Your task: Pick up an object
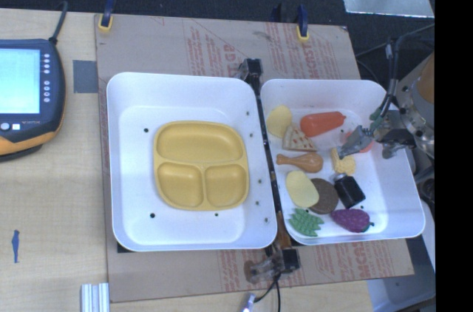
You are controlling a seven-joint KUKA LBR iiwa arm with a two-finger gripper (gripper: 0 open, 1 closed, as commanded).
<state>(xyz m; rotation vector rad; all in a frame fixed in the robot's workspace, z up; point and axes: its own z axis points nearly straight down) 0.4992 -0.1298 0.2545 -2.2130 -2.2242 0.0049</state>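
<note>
- Fingers (360,140) low in right bin (399,218), near its right edge; how far open, cannot tell; nothing seen held.
- Nearest target: yellow piece (344,164), just beside, near side.
- Centre over it, descend straight.
- Carrot (322,123) farther back.

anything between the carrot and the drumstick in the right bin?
Yes. In the camera view, a tan wedge lies between the orange carrot and the brown drumstick.

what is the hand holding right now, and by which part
Cannot be told. The hand sits low over the right bin, beside the orange carrot and a small yellow piece, but no item shows between its tips.
</note>
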